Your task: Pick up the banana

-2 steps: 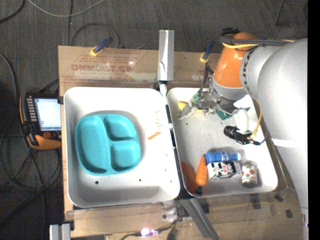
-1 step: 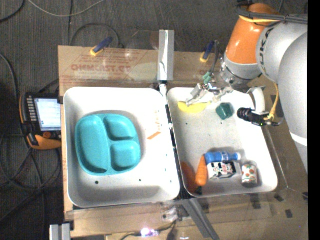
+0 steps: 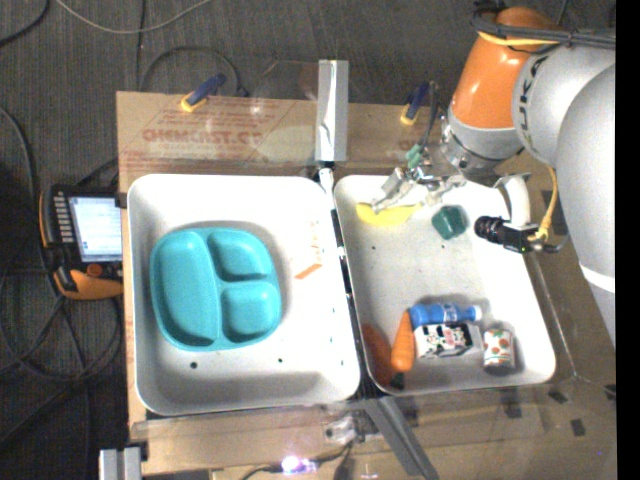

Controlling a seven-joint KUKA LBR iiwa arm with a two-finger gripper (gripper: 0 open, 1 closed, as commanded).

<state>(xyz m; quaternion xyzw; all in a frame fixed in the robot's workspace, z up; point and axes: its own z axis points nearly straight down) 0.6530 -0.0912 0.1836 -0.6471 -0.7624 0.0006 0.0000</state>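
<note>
The yellow banana (image 3: 388,215) lies at the far left corner of the right bin (image 3: 530,298), close to the bin's back wall. My gripper (image 3: 400,190) reaches in from the right and hangs right over the banana's upper edge, touching or almost touching it. The gripper hides part of the banana. The orange band of the arm (image 3: 495,68) stands above the bin's back right.
A teal block (image 3: 449,221) sits just right of the banana. At the right bin's front lie a carrot (image 3: 403,340), a blue-capped bottle (image 3: 445,315), a small carton (image 3: 445,340) and a can (image 3: 497,348). The left bin (image 3: 300,218) holds a teal divided plate (image 3: 215,286).
</note>
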